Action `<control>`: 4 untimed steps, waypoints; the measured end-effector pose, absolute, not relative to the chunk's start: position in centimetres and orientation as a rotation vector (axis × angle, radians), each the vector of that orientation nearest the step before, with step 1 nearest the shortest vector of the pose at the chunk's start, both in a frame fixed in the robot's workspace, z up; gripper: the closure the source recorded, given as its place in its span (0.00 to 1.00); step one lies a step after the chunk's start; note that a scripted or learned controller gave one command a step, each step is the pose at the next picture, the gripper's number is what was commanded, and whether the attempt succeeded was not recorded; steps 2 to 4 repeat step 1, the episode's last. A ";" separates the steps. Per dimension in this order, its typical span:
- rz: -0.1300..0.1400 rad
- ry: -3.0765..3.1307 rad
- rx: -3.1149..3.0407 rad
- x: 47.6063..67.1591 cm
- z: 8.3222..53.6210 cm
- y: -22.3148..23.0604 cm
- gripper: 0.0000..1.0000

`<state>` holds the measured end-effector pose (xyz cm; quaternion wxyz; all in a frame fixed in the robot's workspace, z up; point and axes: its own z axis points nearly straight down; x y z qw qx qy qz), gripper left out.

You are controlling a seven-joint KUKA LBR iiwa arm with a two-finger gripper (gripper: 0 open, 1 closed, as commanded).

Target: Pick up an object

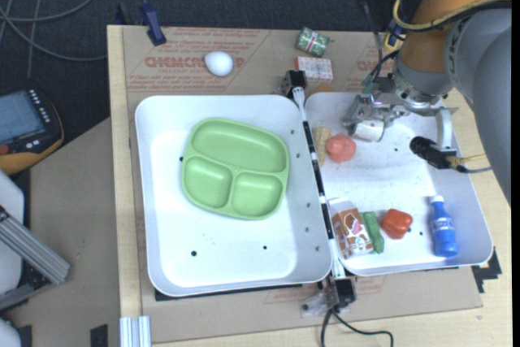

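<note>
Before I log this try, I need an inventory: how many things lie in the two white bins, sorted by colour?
Green: 2, the green three-compartment plastic plate in the left bin and the small green vegetable-shaped piece in the right bin.
Red or pink: 2, the red pepper-shaped toy and the pink round toy.
Blue: 1, the blue plastic bottle.
Printed: 1, the small printed carton.
Total: 6

One fixed camera is looking down on the bench from above, at a slant rather than straight down. It is standing far enough off to be taking in both white bins whole, the left bin and the right bin side by side, plus dark floor beyond. The arm is reaching in from the right edge.
</note>
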<state>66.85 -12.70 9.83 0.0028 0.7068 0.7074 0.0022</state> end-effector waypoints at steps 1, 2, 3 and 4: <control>0.002 2.224 2.219 62.3 18.6 -6.3 1.00; 0.002 2.224 2.219 62.3 18.6 -6.3 1.00; 0.002 2.224 2.219 62.3 18.6 -6.3 1.00; 0.002 2.224 2.219 62.3 18.6 -6.3 1.00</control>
